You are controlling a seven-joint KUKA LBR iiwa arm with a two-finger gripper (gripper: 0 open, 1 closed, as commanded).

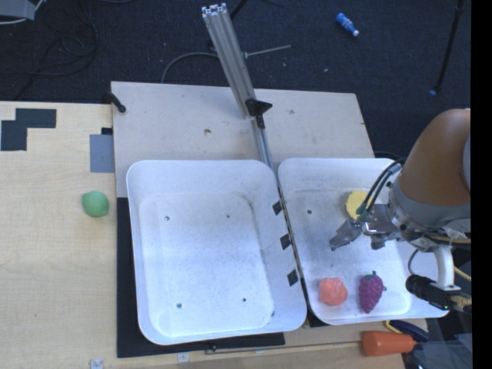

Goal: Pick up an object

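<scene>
The arm [434, 171] enters from three o'clock and bends over the right bin [307, 183], its orange band above the wrist. The pincer [346, 235] hangs over the middle of that bin, pointing toward nine o'clock; whether its tips are apart or together cannot be told at this angle, and nothing shows between them.

Three things lie in the right bin. A yellow object [355, 202], partly hidden by the wrist and cables, lies just at twelve o'clock of the pincer. A reddish-orange lumpy object [332, 291] lies on the bin floor toward six o'clock of the pincer, and a purple toy bunch of grapes [370, 291] lies just beside it at its three o'clock side, the two near each other but apart. Both are clear of the pincer.

The left bin [138, 198] sits beside the right one, their rims meeting along a line fitted with small black clips [286, 241]. A grey metal rail [234, 68] slants from eleven o'clock down to where the bins meet.

On the table [46, 229], well apart from the bins at nine o'clock, lies a green ball [95, 204]. An orange object [390, 342] lies outside the right bin at its five o'clock edge. A small blue object [347, 24] lies on the dark floor at one o'clock.
</scene>
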